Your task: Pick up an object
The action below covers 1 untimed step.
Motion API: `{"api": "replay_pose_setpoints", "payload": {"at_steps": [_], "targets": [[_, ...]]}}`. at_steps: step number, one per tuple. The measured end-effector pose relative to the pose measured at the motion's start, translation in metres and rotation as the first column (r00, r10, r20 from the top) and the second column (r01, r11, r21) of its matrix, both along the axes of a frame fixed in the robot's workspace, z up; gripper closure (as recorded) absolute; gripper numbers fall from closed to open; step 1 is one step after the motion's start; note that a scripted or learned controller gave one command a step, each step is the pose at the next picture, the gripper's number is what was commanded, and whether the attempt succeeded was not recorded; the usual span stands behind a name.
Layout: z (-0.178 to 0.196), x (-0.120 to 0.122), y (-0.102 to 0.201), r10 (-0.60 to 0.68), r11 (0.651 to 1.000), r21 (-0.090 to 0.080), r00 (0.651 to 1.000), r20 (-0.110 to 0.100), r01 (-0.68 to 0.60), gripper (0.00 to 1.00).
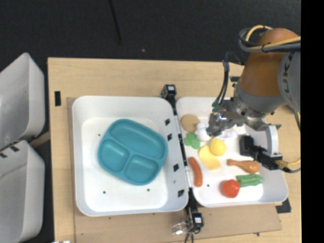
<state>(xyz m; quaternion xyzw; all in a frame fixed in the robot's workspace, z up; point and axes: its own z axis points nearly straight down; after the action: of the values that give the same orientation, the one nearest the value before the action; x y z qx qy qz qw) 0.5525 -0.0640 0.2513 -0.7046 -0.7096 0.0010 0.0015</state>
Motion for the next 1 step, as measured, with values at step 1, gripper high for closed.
{"api": "replay_pose_setpoints", "payload": {"at_steps": [1], "targets": [[-0.0138, 0.0174, 0.0571, 0.0, 1.0, -0.001, 1.0, 0.0, 0.0, 1.0]]}}
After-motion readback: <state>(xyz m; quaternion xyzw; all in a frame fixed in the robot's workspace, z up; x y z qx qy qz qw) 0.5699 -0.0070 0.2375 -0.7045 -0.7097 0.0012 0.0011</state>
